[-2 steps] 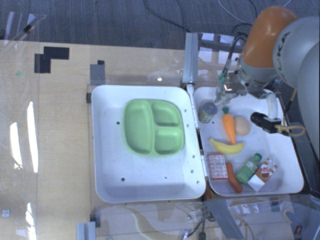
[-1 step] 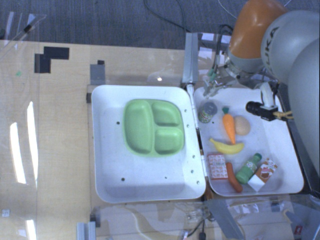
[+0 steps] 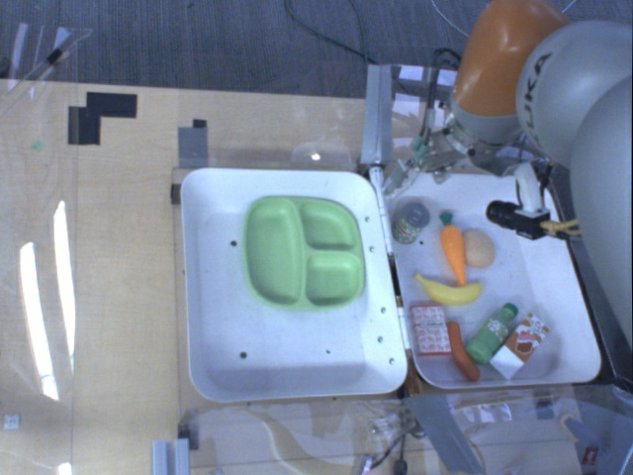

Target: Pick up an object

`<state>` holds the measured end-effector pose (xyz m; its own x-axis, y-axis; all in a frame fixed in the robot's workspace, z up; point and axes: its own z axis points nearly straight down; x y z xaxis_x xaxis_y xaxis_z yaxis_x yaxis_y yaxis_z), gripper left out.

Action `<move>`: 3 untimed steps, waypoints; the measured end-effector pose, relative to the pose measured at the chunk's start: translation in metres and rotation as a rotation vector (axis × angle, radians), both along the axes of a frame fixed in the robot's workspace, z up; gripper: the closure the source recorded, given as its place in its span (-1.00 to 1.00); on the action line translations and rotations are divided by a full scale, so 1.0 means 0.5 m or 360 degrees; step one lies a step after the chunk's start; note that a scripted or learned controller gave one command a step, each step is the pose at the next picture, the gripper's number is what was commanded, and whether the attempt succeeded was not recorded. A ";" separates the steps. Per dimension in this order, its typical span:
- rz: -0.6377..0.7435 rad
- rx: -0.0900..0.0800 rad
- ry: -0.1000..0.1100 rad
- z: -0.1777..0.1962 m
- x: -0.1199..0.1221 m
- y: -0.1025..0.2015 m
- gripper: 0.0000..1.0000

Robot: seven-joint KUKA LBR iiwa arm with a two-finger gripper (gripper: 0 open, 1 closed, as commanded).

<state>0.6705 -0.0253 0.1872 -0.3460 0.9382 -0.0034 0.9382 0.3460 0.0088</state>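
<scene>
The right white bin (image 3: 574, 310) holds several small items: a tin can (image 3: 409, 221), a carrot (image 3: 453, 251), a beige egg-shaped item (image 3: 480, 248), a banana (image 3: 448, 289), a red box (image 3: 429, 329), a sausage (image 3: 461, 351), a green bottle (image 3: 492, 332) and a small carton (image 3: 521, 344). My gripper (image 3: 413, 166) hangs over the bin's far left corner, just beyond the can and apart from it. Nothing shows in its grasp. The grey arm with its orange band (image 3: 504, 52) covers the bin's far right part.
The left white bin (image 3: 213, 344) holds a green divided plate (image 3: 303, 251). A metal post (image 3: 375, 117) stands between the bins at the back. A black fitting on the arm (image 3: 516, 216) juts over the right bin. Cables (image 3: 326, 13) trail on the floor behind.
</scene>
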 end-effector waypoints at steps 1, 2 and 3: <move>0.0086 -0.0001 0.0004 -0.002 -0.046 -0.100 -1.00; 0.0313 -0.0001 0.0006 -0.003 -0.137 -0.033 -1.00; 0.0586 -0.0007 -0.0005 -0.196 -0.202 -0.131 -1.00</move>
<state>0.5697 -0.0908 0.0893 -0.6605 0.7508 -0.0087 0.7507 0.6606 0.0090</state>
